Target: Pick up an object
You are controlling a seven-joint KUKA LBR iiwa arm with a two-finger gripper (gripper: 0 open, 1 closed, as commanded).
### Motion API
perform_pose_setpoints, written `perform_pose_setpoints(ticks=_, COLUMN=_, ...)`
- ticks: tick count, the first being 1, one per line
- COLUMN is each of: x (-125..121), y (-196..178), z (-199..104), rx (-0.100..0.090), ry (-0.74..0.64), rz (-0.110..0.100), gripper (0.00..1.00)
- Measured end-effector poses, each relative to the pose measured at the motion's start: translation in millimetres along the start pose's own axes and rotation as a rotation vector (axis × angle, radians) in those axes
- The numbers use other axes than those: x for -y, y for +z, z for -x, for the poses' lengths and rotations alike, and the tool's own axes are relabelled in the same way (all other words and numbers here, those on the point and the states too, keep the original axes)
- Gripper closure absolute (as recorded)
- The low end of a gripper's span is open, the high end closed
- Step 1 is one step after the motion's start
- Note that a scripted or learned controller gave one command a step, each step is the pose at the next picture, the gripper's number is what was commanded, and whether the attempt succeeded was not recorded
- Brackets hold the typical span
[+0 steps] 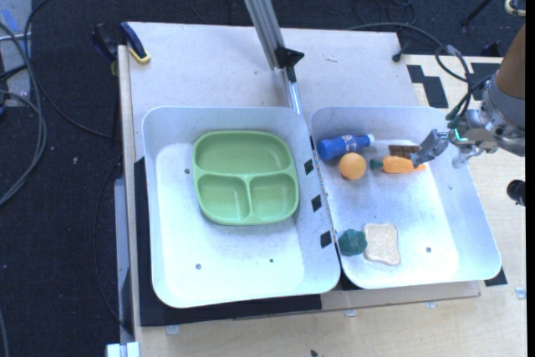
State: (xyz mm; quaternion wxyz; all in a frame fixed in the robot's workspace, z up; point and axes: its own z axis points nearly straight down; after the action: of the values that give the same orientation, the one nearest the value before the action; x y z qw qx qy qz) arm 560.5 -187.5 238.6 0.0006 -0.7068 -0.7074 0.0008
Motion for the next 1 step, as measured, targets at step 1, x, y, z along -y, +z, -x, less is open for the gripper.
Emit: perform_pose_setpoints(ticks=1, x=-0.5, y=-0.8, z=0.0, rx=0.000, ry=0.000, rz=0.002, gripper=0.00)
